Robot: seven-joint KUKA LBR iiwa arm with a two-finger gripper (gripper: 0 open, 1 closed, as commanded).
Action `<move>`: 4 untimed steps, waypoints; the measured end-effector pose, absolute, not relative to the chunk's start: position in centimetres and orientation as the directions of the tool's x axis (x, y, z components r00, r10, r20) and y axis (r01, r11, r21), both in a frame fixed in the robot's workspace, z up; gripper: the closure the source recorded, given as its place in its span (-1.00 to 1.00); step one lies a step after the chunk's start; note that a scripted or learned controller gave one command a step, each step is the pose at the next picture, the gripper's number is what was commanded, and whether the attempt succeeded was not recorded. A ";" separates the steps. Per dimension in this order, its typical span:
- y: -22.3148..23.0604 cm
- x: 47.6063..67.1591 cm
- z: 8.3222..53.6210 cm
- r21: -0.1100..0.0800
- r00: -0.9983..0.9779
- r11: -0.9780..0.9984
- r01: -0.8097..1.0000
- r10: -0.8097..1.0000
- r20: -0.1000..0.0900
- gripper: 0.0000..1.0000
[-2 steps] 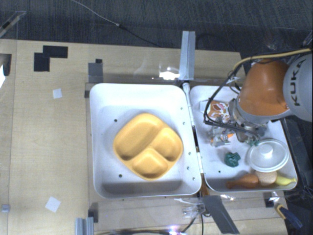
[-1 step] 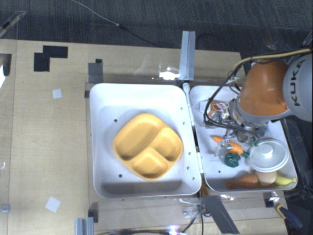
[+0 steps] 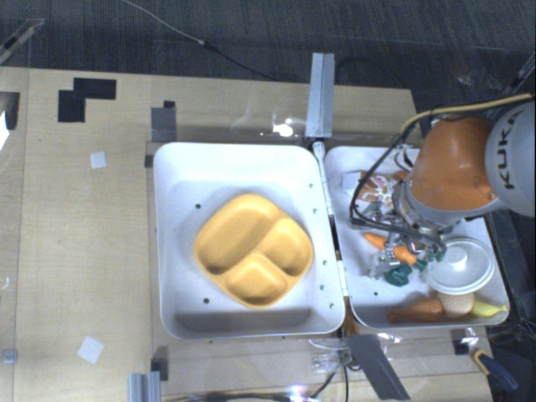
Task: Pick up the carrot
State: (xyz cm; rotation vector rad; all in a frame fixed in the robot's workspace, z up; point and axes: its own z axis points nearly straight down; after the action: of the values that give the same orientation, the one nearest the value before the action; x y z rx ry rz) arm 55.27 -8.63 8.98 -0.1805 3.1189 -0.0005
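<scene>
Two white bins [image 3: 167, 224] share my bench. Right of the yellow tray [image 3: 254, 248], my gripper [image 3: 400, 254] hangs over the carrot [image 3: 394, 249]; I cannot tell its state.

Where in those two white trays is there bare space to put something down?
The left bin has bare white floor all round the yellow divided plate, widest along its left wall and far edge. The right bin is crowded: the gripper hangs over the carrot, beside a white bowl and other food; only its far-left corner looks free.
</scene>
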 end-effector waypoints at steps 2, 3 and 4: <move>-7.1 54.8 18.8 -0.007 -0.837 0.837 -0.547 -0.547 -0.012 1.00; -4.7 56.6 21.7 -0.007 -0.494 0.494 -0.869 -0.869 -0.007 1.00; -4.1 59.6 18.6 -0.007 -0.267 0.267 -0.964 -0.964 -0.006 1.00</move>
State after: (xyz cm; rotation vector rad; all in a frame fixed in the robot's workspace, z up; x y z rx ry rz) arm 59.58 -4.14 18.59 -1.8963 2.4938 -0.0032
